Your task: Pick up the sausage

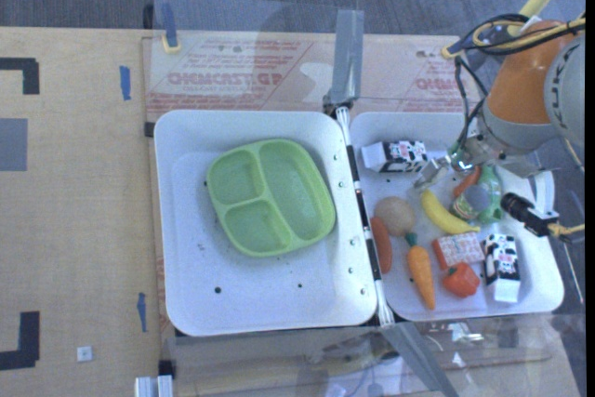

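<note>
1. Left bin (186, 293): white and shallow, well to the left of the pincer. It holds a green divided plate (271, 197) with three compartments, lying flat near the bin's middle.
2. Sausage (381, 243): reddish-brown and elongated, it lies at the left edge of the right bin (548, 293), just beside the divider between the bins. It sits to the lower left of the pincer, apart from it, with nothing touching it from above.
3. Kiwi-like brown round item (396, 215): just right of the sausage's upper end, lower left of the pincer.
4. Black-and-white carton (395, 155): lying on its side at the upper left of the right bin, immediately left of the pincer.
5. Carrot (421, 274): orange with a green top, lying below the pincer and right of the sausage.
6. Pincer (444, 166): positioned over the upper middle of the right bin, between the carton and the grey arm (521, 98) with its orange band. Whether its jaws are open or closed cannot be told from this view; no item is seen between them.
7. Banana (444, 213): yellow, directly below the pincer.
8. Red-and-white packet (458, 249) and red pepper-like piece (461, 280): below the banana.
9. Second black-and-white carton (503, 265): lower right of the pincer, near the bin's right side.
</note>
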`<control>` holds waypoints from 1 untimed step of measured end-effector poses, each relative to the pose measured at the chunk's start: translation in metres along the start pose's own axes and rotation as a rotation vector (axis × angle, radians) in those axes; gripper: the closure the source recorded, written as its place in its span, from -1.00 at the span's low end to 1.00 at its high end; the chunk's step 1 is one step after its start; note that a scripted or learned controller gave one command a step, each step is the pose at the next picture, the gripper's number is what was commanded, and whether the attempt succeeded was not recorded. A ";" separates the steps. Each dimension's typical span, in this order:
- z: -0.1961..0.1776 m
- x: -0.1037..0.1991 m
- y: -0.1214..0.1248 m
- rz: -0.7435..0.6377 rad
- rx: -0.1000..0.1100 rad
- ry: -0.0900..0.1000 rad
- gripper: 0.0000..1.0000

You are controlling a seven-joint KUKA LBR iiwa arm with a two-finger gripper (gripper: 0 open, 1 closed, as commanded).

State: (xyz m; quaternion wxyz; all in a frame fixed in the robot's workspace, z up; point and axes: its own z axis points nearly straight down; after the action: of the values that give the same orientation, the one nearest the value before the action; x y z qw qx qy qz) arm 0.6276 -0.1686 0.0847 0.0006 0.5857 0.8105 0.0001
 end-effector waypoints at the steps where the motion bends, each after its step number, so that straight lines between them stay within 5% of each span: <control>1: -0.009 -0.001 0.002 0.001 -0.004 -0.001 1.00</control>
State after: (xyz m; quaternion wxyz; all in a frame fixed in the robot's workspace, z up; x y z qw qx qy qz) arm 0.6296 -0.1687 0.0941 0.0020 0.5860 0.8103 0.0014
